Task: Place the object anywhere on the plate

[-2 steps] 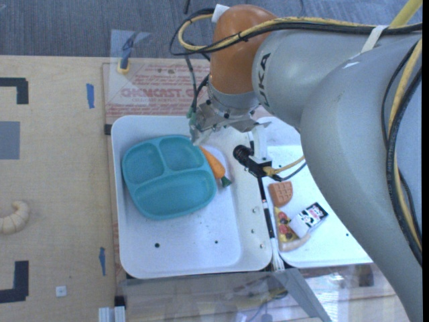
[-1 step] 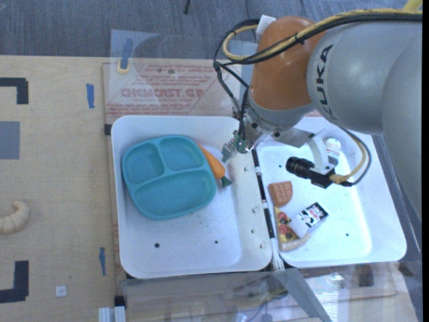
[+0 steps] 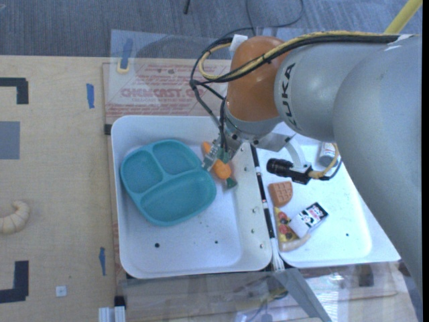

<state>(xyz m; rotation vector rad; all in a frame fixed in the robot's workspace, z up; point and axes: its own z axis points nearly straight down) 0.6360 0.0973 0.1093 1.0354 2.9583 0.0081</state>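
Note:
A teal divided plate [image 3: 167, 180] lies in the left bin [image 3: 181, 253], toward its upper left. Just off the plate's right edge is a small orange toy with green bits [image 3: 222, 170], close to the wall between the bins. My gripper [image 3: 218, 154] hangs straight over that toy, under the orange wrist band, and its tips are hidden among the toy's colours. Whether the toy is between them or resting on the bin floor is unclear.
The right bin [image 3: 348, 237] holds a brown waffle-like toy [image 3: 281, 192], a pizza slice [image 3: 289, 232], a black-and-white packet [image 3: 312, 215] and a silver item [image 3: 326, 154]. A beige croissant shape [image 3: 13, 217] lies on the wooden bench at far left. The arm covers the upper right.

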